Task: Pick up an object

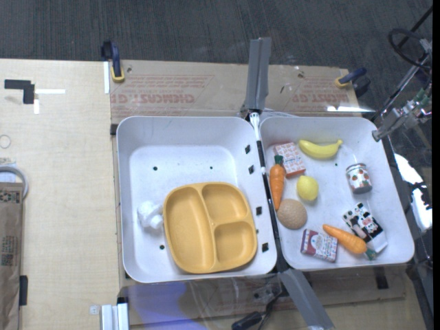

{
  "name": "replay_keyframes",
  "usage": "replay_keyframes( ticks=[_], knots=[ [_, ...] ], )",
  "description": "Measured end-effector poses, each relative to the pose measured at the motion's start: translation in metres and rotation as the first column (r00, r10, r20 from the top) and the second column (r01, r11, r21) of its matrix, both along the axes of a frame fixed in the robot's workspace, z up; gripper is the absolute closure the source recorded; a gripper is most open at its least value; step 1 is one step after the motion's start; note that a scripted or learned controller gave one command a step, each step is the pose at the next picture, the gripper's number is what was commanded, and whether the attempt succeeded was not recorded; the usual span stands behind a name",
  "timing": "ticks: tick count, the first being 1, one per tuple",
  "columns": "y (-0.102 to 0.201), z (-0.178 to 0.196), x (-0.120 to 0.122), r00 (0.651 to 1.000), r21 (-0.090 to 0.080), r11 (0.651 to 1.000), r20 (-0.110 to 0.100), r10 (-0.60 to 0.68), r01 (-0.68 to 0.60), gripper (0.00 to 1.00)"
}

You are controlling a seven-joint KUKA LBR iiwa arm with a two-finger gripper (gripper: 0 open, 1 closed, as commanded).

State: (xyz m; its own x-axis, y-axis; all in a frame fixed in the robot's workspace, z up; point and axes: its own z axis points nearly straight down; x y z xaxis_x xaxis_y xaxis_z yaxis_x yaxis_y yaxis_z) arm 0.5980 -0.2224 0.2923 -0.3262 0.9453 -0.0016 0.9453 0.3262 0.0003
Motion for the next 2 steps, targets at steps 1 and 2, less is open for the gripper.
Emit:
replay_keyframes(
  ticks=[1,2],
  knots=[
    [0.003,-0.188,-0.054,0.999,0.007,0.999,-0.005,-0.043,0.043,0.00],
    [0.020,-0.142,0.023,0.988,0.000,0.988,0.002,0.157,-0.157,0.00]
  ],
)
